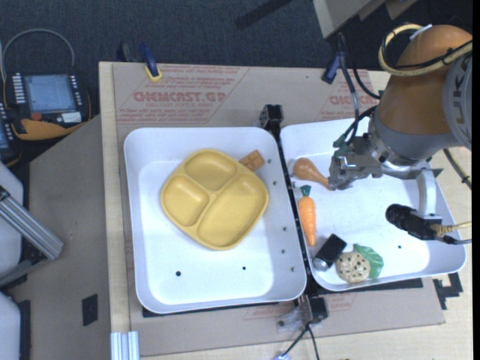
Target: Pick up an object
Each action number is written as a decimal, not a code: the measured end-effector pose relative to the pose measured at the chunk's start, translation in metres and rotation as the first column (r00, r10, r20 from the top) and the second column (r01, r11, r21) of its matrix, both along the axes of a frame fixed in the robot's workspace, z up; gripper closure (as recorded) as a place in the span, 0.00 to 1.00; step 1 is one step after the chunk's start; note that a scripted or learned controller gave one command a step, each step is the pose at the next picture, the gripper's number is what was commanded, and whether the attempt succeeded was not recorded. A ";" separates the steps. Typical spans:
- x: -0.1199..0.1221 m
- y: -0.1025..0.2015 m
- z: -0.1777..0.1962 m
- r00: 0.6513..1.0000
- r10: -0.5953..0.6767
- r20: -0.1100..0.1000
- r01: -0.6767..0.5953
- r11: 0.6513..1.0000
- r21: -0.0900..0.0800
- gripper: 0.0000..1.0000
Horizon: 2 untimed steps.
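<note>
– Well, how does the gripper (339, 177) stand in the camera view?
– It hangs low over the right bin (450, 255), in the far left part of it, under the arm (420, 81) that comes in from the right. Whether it is released or clenched I cannot tell, since its tip is dark and seen from above.
– And does it touch anything?
– It is just beside the thick end of a tan drumstick-shaped piece (307, 170), which lies on the bin floor with its thin end pointing left. I cannot tell whether the two touch.
– What else is in that bin?
– An orange carrot (307, 217) lies near the left wall, just in front of the tan piece, with its green top toward it. Nearer the front are a small black block (329, 249), a round cookie (350, 267) touching it, and a green leafy piece (370, 259) against the cookie's right side.
– And the left bin (150, 238)?
– It holds a yellow divided plate (215, 199), lying flat in the middle, with a small brown block (253, 160) at its far right edge.
– Is anything in the way?
– The carrot and the wall between the bins are close on the gripper's left. Both bins sit on a cardboard sheet (187, 92) with red print, and a black clamp (271, 115) stands at the far end of the seam between them
</note>
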State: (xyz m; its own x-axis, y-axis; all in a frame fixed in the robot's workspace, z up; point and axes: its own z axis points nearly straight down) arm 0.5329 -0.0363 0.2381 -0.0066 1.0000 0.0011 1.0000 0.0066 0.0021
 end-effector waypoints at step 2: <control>0.007 0.110 -0.021 1.000 0.000 -0.002 0.000 1.000 0.000 1.00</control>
